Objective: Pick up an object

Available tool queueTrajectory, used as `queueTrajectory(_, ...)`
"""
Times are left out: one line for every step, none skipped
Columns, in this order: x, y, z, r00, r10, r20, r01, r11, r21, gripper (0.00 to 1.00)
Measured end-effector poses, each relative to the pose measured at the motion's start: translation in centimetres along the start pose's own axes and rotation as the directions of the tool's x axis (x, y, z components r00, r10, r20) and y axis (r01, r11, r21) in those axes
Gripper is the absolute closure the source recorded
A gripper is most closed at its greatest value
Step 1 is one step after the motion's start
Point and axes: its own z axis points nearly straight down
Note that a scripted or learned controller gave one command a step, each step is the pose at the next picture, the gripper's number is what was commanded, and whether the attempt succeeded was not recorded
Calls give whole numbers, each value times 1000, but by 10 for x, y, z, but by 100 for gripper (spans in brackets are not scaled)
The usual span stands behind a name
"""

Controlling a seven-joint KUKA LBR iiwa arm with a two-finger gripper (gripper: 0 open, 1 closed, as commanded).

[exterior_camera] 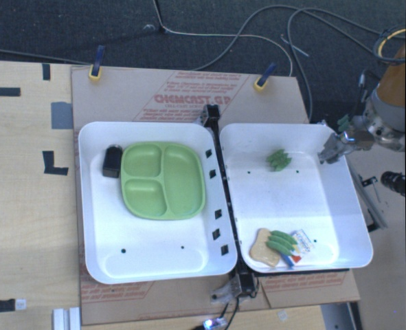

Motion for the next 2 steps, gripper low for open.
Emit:
queueTrajectory(0, 0, 11, 1000, 0, 0, 0, 1000, 6, 100)
queueTrajectory(60, -6, 6, 1000, -4, -2, 4, 1000, 6, 100)
